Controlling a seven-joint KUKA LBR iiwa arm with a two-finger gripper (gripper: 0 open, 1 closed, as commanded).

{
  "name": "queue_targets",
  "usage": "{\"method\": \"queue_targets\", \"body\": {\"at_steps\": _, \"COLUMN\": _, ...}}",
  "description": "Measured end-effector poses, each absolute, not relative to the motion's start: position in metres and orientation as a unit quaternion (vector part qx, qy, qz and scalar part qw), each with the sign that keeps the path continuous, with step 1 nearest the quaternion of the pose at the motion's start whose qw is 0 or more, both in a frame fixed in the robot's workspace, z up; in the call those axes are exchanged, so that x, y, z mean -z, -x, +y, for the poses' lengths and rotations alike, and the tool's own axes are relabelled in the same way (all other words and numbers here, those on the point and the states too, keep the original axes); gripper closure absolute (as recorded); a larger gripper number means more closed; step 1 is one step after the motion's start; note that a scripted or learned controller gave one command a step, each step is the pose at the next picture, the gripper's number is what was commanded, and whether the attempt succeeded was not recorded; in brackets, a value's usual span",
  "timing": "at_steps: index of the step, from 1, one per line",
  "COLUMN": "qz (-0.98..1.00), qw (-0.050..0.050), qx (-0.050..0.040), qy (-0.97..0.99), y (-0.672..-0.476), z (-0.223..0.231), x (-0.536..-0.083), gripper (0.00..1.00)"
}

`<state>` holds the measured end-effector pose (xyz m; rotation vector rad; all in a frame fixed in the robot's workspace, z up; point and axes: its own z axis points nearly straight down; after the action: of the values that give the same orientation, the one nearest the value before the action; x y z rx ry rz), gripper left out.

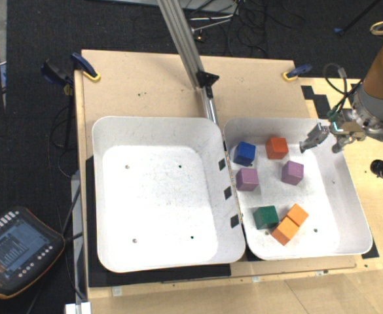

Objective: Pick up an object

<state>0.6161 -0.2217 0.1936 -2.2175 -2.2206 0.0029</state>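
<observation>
- Your gripper (327, 138) hung over the upper right edge of the right bin (348, 205), its two fingers spread apart with nothing between them.
- You could see the arm (378, 87) reaching in past that bin's right rim, grey wrist below an orange band.
- Taking the red cube (277, 148) as your landmark: the gripper sat to its right, apart from it, and looked raised above the bin floor, though the height was hard to judge from this angle.
- The blue cube (245, 153) lay just left of the red cube, near the bin's left wall.
- One purple cube (292, 172) lay just below and right of the red cube; the other purple cube (247, 178) lay below and left of it, under the blue one.
- The green cube (266, 216) lay well below the red cube, and two orange cubes (291, 223) sat touching each other just right of the green one.
- The left bin (106, 175) lay well left of the red cube.
- As for progress, you had nothing lifted: every cube rested on the bin floor. By my reading the pick had not begun; choosing a cube, descending, closing and lifting all remained. The red cube and the nearer purple one seemed the closest candidates.
</observation>
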Motion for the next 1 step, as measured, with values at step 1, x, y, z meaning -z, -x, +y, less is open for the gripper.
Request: {"method": "queue_targets", "body": {"at_steps": 1, "qz": -0.708, "qw": 0.0, "qx": -0.0004, "qy": 0.706, "y": -0.6171, "z": -0.2216, "x": -0.1961, "gripper": 0.0}}
